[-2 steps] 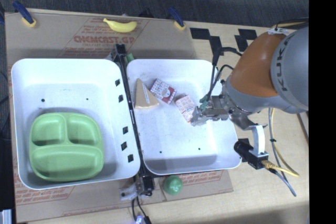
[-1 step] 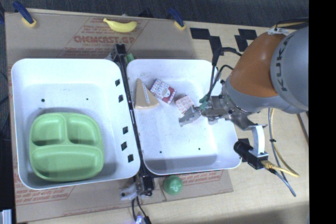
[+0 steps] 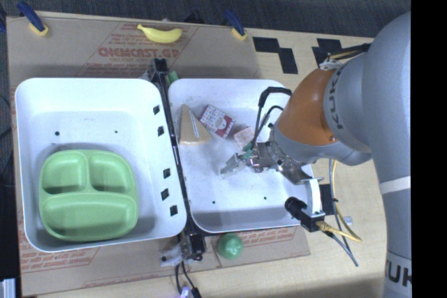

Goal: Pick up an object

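In the right bin [image 3: 209, 216] lie a tan wedge-shaped block [image 3: 190, 127], a red and white packet [image 3: 216, 121] and a small pink item [image 3: 244, 135], all in the far half. My gripper [image 3: 234, 164] hangs low over the bin's middle, just in front of the pink item and to the right of the wedge. The grey arm with its orange band [image 3: 314, 115] reaches in from the right and hides the bin's right side.
The left bin [image 3: 28, 101] holds a green divided plate [image 3: 87, 193] in its near half. A yellow banana [image 3: 160, 32] lies on the cardboard behind the bins. A green ball [image 3: 229, 246] sits on the bench in front of the right bin.
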